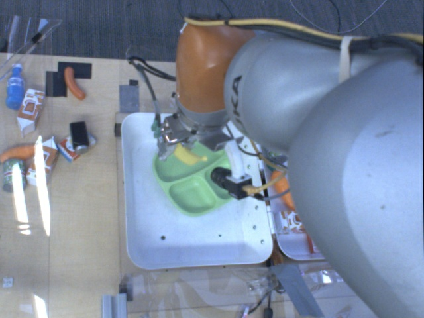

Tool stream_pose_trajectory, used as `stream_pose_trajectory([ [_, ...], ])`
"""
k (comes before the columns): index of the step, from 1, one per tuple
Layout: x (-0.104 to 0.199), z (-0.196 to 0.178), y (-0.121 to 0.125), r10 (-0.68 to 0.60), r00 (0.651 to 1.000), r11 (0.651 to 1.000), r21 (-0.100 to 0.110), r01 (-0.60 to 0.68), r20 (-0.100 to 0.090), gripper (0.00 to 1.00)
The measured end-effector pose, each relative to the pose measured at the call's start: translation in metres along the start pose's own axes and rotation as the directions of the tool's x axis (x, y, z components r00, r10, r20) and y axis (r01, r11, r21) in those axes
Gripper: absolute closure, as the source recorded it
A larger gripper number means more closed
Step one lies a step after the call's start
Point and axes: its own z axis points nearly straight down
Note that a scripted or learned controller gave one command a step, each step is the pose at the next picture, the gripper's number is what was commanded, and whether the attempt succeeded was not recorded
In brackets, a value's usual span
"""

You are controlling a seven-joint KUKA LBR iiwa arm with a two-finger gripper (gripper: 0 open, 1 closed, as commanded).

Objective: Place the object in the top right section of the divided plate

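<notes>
A light green divided plate (192, 189) lies in the left white bin (149, 234). A yellow object (187, 155) rests on the plate's upper part, close under the wrist. My gripper (177, 136) hangs over the plate's top edge, right above the yellow object. The arm's orange band (205, 61) and grey body cover the plate's right side and the sections there. Which section the yellow object lies in is hard to tell.
The right bin (295, 234) is mostly hidden by the arm, with orange and white items (286, 191) showing in it. Loose things lie on the bench at left: a blue bottle (14, 85), an orange sausage (74, 83), cartons (30, 110) and a black block (79, 134).
</notes>
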Motion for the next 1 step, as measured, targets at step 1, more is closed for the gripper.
stream_pose_trajectory([
  [1,0.0,-0.0111,0.0017,-0.004,1.0,1.0,-0.007,0.004,0.001,1.0],
])
